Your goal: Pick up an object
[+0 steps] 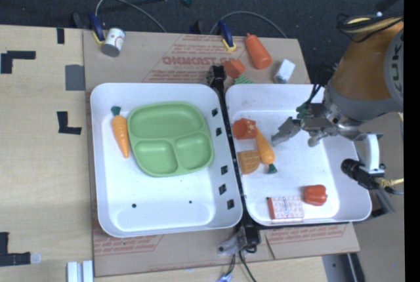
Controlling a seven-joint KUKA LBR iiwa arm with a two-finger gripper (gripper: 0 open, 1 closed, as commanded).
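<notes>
The grey arm with its orange band reached in from the right of the frame, and its jaws hung over the bare floor of the right white bin, right of centre. Whether the jaws were parted or closed could not be told from this slanted view; nothing was seen between them.

Just left of the jaws, in the left part of that bin, lay a red toy pepper-like piece, an orange toy carrot slanting down from it, and a tan wedge-shaped toy touching the carrot's left side. Near the bin's lower edge sat a small flat red-and-white box and, just right of it, a red rounded toy.

The left white bin held a green three-compartment plastic plate with a second orange toy carrot just beside its left rim.

On the cardboard-covered desk above the bins lay an orange bottle-shaped toy, a small white cube and, toward the upper left, a small white can.
</notes>
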